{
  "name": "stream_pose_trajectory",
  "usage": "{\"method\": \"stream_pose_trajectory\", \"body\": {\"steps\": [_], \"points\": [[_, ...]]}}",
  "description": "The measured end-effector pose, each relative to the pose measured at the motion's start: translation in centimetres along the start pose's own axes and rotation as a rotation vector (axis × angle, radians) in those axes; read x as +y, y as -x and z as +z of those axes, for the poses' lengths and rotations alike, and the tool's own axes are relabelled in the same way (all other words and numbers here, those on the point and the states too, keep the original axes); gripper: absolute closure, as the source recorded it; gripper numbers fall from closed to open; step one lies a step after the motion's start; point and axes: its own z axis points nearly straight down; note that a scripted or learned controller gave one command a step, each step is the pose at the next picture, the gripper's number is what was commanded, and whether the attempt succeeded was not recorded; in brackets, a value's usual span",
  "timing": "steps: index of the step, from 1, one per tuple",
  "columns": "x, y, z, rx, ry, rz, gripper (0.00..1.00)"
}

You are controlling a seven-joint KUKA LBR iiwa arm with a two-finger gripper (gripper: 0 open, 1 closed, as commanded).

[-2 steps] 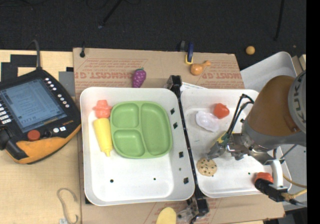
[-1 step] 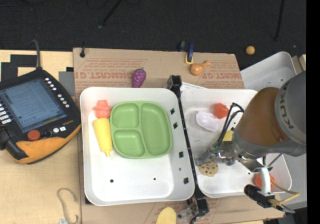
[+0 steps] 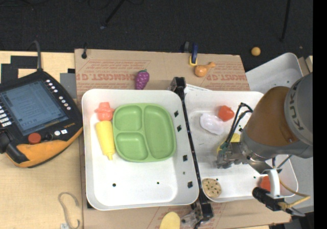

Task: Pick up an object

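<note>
A teach pendant (image 3: pixel 36 115) lies at the desk's left edge; a cardboard sheet (image 3: pixel 117 69) spans the desk's far edge.

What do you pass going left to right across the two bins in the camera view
Yellow bottle → green tray → cookie → red ball → gripper.

The two white bins (image 3: pixel 102 182) looked like smooth, slightly glossy plastic. The green divided plate (image 3: pixel 144 133) had a matt plastic finish, and the yellow bottle-shaped toy (image 3: pixel 106 139) beside it seemed smooth plastic too. Under the bins lay brown printed cardboard (image 3: pixel 117 69), dull and papery. The bench (image 3: pixel 30 192) showed pale wood. The arm's orange band (image 3: pixel 271 120) shone glossy.
</note>
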Motion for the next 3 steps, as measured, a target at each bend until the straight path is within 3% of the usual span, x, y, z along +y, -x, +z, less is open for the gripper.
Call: {"method": "stream_pose_trajectory", "body": {"steps": [3], "points": [[-0.9, 0.6, -12.8, -0.005, 0.002, -0.006, 1.0]]}}
